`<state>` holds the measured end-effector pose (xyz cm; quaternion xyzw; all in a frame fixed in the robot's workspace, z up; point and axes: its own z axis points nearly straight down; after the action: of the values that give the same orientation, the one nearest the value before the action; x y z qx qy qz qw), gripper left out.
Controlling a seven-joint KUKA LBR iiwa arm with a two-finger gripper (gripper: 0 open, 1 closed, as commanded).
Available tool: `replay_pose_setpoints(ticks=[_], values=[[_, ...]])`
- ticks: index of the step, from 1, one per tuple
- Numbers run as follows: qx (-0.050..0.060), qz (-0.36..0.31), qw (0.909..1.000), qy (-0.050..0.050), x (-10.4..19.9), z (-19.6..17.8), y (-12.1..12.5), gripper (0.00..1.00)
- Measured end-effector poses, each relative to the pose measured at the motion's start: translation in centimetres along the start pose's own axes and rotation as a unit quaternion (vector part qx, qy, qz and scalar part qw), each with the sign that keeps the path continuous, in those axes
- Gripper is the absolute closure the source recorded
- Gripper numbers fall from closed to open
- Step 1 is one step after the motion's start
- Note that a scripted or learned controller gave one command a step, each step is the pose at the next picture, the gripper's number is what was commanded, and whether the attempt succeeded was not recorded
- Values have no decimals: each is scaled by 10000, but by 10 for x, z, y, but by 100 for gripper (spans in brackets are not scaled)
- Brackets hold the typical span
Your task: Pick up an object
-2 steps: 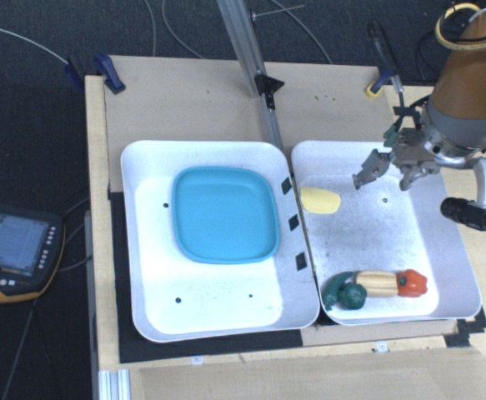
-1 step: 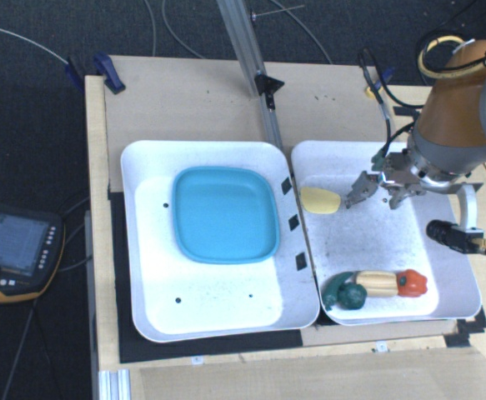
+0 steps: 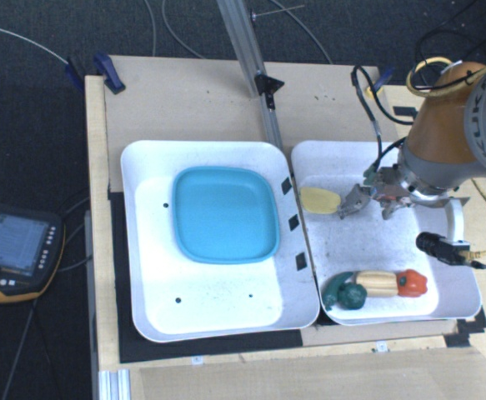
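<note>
Gripper (image 3: 369, 200) on the grey-and-orange arm (image 3: 447, 136) hangs over the right white bin (image 3: 451, 302), fingers spread apart, nothing between them. Nearest target: a pale yellow rounded object (image 3: 319, 199) just to its left by the bin's left wall, long axis roughly left-right. A green, tan and red toy cluster (image 3: 374, 287) lies farther off, along the near wall.

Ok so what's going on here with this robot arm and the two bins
The arm reaches in from the right over the right bin, with its end effector low near a pale yellow object at the bin's left side. Nothing shows between its fingers, so no pick has happened yet. Along that bin's front edge lie a green object, a tan piece and a red one. The left bin holds a blue plate, untouched.
</note>
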<state>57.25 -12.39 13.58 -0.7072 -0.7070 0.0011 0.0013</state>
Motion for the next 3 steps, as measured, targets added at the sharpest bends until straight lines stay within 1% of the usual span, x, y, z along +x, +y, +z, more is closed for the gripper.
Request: replay_pose_setpoints(ticks=[1,2,3], values=[[-26,-3,10000,-1,0,-13,1,100],[-37,-2,10000,-5,-5,-56,3,100],[-29,-3,10000,-4,-5,-78,3,100]])
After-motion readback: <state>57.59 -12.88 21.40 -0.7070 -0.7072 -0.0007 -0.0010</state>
